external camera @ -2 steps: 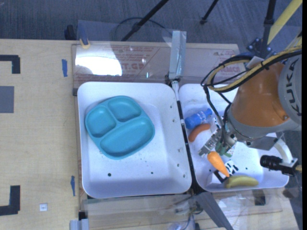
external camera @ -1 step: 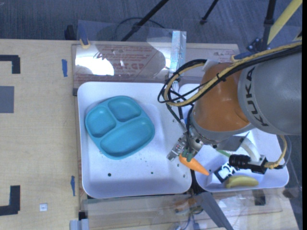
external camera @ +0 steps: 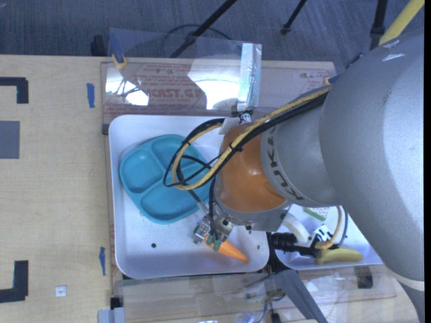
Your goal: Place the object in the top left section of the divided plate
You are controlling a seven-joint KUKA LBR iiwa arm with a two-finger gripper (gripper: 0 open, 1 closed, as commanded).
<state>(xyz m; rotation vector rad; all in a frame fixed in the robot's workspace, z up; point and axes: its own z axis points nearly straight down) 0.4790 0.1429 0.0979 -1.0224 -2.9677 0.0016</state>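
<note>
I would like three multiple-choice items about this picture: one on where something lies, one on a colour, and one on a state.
1. Where does the divided plate lie?
A. in the left bin
B. in the right bin
C. on the wooden bench outside the bins

2. What colour is the carrot-shaped object below the end effector?
A. blue
B. orange
C. black

3. What is the state of the plate's sections?
A. nothing is seen in them
B. the orange object lies in one
C. a banana lies in one

Key: 1 A, the plate rests on the left bin's white floor. 2 B, the object is orange. 3 A, the visible blue sections are bare and the orange object lies on the bin floor, apart from the plate.
</note>
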